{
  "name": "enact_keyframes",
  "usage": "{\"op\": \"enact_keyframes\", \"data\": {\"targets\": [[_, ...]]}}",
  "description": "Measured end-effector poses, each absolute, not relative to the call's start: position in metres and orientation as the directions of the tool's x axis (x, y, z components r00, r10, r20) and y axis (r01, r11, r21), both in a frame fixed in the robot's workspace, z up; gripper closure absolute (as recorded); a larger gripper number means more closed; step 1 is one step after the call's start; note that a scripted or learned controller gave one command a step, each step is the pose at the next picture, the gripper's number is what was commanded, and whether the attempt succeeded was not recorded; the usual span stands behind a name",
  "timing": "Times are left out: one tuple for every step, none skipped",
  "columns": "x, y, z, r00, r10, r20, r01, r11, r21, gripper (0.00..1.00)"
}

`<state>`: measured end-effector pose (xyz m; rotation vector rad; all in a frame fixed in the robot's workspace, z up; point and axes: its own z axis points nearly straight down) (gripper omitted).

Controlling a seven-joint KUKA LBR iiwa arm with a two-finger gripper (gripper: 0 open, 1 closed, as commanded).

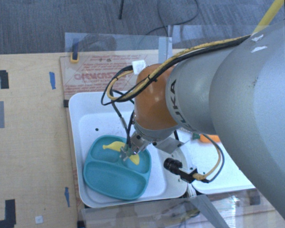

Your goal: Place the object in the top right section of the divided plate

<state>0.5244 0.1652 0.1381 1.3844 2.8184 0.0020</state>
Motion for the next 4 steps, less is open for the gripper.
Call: {"op": "enact_keyframes", "data": {"targets": [[0.525,0.165,0.138,-0.611,0.792,-0.001,0.792,0.611,0.002,0.00],[0.557,0.091,0.185,-0.566,0.824,-0.002,0.824,0.566,0.003,0.00],[0.565,0.108,0.399,-0.619,0.785,-0.002,0.785,0.619,0.002,0.00],[0.566,0.112,0.410,-0.625,0.781,-0.005,0.781,0.625,0.007,1.00]]}}
